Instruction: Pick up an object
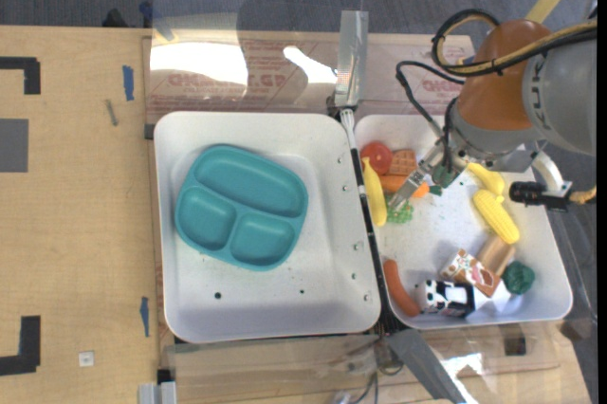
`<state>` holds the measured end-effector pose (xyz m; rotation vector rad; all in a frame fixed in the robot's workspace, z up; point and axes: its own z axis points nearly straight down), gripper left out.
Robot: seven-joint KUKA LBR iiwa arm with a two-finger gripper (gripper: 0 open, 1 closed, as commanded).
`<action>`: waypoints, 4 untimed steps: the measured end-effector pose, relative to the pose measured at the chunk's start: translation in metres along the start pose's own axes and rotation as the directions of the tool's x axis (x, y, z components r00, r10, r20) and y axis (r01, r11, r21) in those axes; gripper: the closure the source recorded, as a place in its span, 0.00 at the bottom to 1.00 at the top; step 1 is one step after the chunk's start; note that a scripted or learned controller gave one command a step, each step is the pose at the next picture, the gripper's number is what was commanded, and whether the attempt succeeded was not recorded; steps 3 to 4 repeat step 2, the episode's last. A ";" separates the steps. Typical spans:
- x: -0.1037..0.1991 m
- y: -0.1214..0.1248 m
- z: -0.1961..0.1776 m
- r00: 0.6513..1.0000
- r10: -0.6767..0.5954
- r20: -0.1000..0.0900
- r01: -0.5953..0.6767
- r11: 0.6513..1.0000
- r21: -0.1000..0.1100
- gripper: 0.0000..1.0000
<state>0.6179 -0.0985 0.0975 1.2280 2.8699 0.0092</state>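
Faint red printed lettering on the clear plastic sheet (285,70) behind the two white bins, too blurred and glare-washed to read, no other text, label, brand or number legible anywhere

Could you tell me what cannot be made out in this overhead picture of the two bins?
- Gripper: its tips are small among the toys, so its state is unclear.
- Right bin: the arm covers its far right corner.
- Toy food under the gripper: too small and crowded to identify.
- Black and white toy: too small to name.
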 end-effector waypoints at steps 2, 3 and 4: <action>0.034 0.068 -0.127 0.999 0.042 -0.006 -0.042 0.999 0.001 1.00; 0.034 0.068 -0.127 0.999 0.042 -0.006 -0.042 0.999 0.001 1.00; 0.034 0.068 -0.127 0.999 0.042 -0.006 -0.042 0.999 0.001 1.00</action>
